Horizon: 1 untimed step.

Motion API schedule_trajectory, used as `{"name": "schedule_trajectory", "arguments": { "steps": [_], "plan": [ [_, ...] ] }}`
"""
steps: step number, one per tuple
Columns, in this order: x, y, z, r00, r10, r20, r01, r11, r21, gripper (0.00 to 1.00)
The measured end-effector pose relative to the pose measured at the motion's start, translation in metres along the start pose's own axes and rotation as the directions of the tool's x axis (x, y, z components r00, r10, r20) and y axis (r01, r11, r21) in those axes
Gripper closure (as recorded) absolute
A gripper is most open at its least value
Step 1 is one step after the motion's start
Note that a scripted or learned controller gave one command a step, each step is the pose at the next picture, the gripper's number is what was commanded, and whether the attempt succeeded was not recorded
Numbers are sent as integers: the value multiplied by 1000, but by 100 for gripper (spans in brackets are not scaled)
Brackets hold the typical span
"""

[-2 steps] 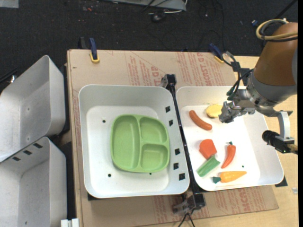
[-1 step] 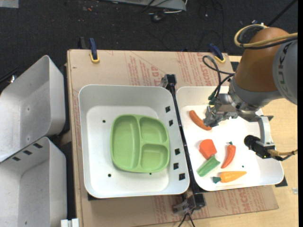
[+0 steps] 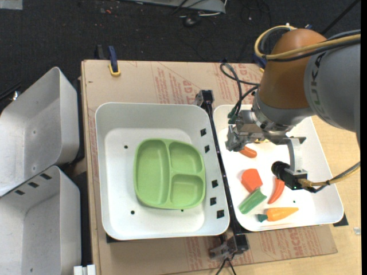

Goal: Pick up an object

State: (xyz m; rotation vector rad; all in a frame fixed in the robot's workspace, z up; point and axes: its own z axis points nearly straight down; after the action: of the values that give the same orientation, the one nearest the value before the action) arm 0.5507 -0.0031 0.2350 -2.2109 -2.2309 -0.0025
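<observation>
My gripper (image 3: pixel 239 140) hangs over the far left part of the right bin (image 3: pixel 321 153), under the grey arm with its orange band. A small orange piece (image 3: pixel 248 152) lies in the bin right at the gripper's lower edge; whether they touch is unclear. Nearer the front lie an orange-red block (image 3: pixel 251 179), a green pod (image 3: pixel 252 200), a red chili (image 3: pixel 276 191) and an orange carrot (image 3: pixel 281 213). All of these rest on the bin floor, apart from the gripper.
The left bin (image 3: pixel 109 153) holds a green divided plate (image 3: pixel 170 173). A black divider (image 3: pixel 217 165) runs between the two bins. A black fitting with a cable (image 3: pixel 284 172) hangs from the arm over the right bin. Two more white bins (image 3: pixel 34 130) stand off the bench at left.
</observation>
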Motion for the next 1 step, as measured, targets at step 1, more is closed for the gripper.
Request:
{"name": "schedule_trajectory", "arguments": {
  "steps": [1],
  "plan": [
    [48, -10, 10, 1000, 1, 0, -1, 1000, 3, 100]
  ]
}}
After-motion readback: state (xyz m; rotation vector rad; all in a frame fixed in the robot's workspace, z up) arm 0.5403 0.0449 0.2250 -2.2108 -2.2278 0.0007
